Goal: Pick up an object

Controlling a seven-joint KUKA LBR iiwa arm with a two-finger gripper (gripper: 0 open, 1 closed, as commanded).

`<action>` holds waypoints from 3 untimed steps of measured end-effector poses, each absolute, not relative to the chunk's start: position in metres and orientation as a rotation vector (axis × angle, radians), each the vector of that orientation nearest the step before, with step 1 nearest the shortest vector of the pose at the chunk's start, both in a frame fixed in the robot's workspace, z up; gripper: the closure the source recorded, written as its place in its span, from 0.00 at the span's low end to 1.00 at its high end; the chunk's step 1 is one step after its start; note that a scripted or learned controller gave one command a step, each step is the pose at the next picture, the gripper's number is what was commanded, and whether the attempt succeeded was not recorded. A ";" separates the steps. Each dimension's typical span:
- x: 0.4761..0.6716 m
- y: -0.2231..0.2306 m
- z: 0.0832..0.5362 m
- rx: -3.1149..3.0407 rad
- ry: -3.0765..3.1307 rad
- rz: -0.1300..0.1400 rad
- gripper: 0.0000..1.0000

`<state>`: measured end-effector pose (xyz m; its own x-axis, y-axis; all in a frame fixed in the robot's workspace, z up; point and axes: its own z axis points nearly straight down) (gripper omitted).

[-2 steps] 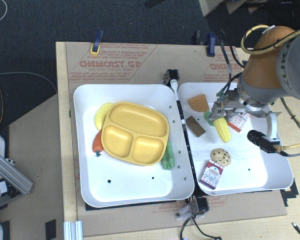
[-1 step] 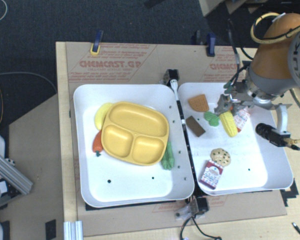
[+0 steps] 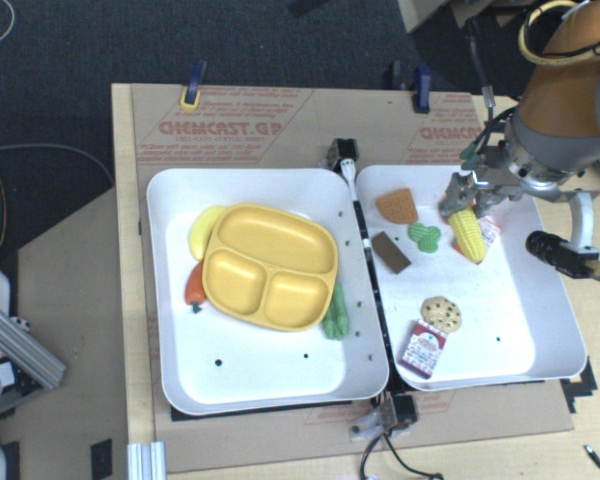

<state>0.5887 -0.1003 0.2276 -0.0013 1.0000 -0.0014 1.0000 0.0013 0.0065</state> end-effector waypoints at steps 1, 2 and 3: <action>0.576 -0.039 0.225 2.218 2.231 0.001 1.00; 0.560 0.020 0.230 2.218 2.232 0.001 1.00; 0.537 0.065 0.236 2.218 2.231 0.000 1.00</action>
<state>0.5367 0.0650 0.2361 -0.0058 1.0000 0.0032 1.0000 0.0058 -0.0033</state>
